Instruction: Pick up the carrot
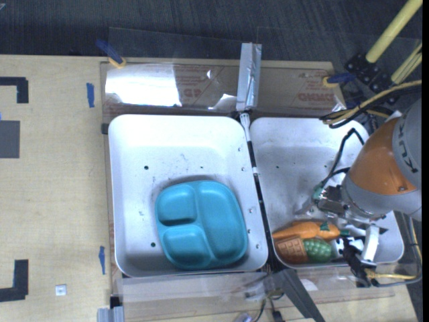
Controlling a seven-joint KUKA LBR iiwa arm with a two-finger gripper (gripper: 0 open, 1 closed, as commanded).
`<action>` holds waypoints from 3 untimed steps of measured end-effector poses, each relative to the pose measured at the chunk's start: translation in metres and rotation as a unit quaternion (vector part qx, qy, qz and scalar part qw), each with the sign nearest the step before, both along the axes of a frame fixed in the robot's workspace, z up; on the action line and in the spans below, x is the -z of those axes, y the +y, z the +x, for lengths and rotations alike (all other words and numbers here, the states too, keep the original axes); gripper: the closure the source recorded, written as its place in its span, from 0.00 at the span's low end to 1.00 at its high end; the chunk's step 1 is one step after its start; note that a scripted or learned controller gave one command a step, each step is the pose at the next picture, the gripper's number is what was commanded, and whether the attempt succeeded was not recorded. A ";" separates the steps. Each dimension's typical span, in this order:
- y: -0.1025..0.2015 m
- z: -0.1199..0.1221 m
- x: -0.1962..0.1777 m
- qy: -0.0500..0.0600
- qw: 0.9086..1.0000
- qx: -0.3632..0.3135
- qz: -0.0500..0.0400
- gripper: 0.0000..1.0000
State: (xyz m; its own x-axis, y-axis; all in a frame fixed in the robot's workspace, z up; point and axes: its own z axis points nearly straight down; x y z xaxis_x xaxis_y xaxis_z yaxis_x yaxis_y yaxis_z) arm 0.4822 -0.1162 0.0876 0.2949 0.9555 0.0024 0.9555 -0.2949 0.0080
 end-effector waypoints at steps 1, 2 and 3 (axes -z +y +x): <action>-0.053 -0.001 0.001 0.001 0.994 -0.112 -0.003 0.00; -0.027 -0.002 -0.033 0.003 0.982 -0.189 -0.002 0.00; 0.007 0.017 0.000 0.001 0.942 -0.336 -0.003 0.00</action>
